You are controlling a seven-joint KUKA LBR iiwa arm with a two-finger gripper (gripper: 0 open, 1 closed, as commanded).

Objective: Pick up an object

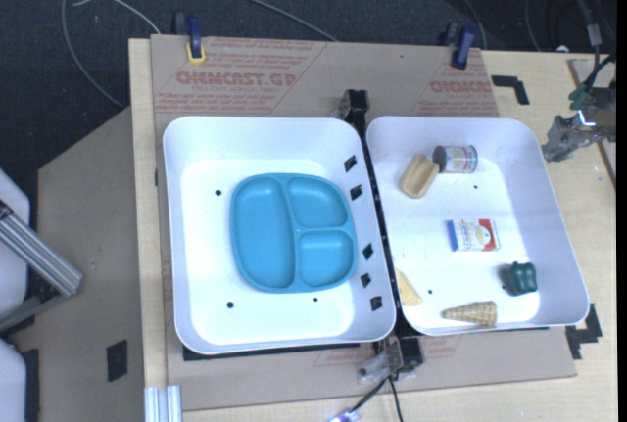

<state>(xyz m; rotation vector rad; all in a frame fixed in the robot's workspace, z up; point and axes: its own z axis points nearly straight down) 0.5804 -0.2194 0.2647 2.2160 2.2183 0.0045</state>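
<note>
One gripper (573, 131) is seen at the far right, outside the right bin (549, 175); whether it is apart or together cannot be told. Inside that bin are scattered a small can (456, 159), a tan bread piece (418, 176), a blue-and-red packet (473, 235), a dark green object (518, 278) and an ice-cream cone (470, 314). A blue divided plate (292, 231) is held in the left bin (186, 214).

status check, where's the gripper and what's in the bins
Gripper at right bin's far right edge, holding nothing visible. Small jar, cone, dark green piece loose inside. Blue tray in left bin.
</note>
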